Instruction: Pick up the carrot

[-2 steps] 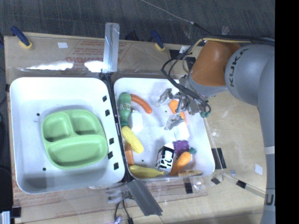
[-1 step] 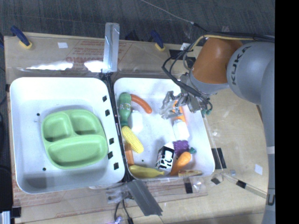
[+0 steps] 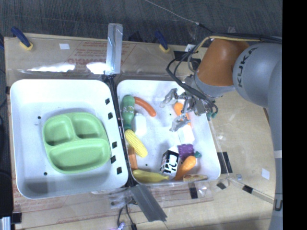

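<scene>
Carrot: the carrot (image 3: 188,163) lies in the right bin (image 3: 158,84), in its near right corner, thick end towards the corner and tip pointing towards the bin's left side.
Carrot's neighbours: a purple thing (image 3: 186,150) touches it on the far side, a black and white carton (image 3: 170,163) sits just beside it on the left, and a banana (image 3: 149,176) lies along the near wall further left.
Gripper: the gripper (image 3: 171,113) is over the far right part of the same bin, well apart from the carrot, with its 2 fingers (image 3: 169,97) spread wide.
Between the fingers: a small orange thing (image 3: 178,108) shows there, close to the gripper's body; whether the fingers touch it cannot be told, and they are not clamped on it.
Below the gripper: a white block (image 3: 186,137) lies between the gripper and the purple thing.
Arm: the grey arm (image 3: 254,75) reaches in from the right, its orange band (image 3: 218,61) above the bin's far right corner.
Left side of the right bin: a green vegetable (image 3: 127,108), a long reddish-orange piece (image 3: 145,106) and a corn cob (image 3: 135,143).
Left bin: the left bin (image 3: 14,128) holds 1 green divided plate (image 3: 76,143).
</scene>
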Tool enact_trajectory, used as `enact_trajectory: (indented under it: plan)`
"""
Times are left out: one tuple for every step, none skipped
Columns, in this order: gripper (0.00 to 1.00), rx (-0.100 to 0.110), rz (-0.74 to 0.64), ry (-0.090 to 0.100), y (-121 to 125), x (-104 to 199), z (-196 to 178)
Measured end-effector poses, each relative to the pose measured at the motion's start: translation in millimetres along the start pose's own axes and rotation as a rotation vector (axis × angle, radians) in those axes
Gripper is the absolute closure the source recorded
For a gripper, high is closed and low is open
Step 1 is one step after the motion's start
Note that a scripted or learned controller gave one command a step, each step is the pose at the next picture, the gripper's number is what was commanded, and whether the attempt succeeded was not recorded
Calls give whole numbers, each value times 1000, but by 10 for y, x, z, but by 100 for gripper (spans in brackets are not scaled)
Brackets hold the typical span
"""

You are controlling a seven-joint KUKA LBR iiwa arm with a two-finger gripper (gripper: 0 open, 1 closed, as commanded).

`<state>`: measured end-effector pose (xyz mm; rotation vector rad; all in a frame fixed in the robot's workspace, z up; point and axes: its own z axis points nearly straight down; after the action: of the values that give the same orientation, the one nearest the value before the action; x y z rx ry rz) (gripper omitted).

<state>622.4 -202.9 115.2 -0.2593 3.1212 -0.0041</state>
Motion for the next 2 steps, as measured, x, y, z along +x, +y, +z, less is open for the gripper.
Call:
enact_trajectory:
  plan:
    - [0,-2,113,8,-49,-3,218]
    - [100,-1,107,3,-40,-27,98]
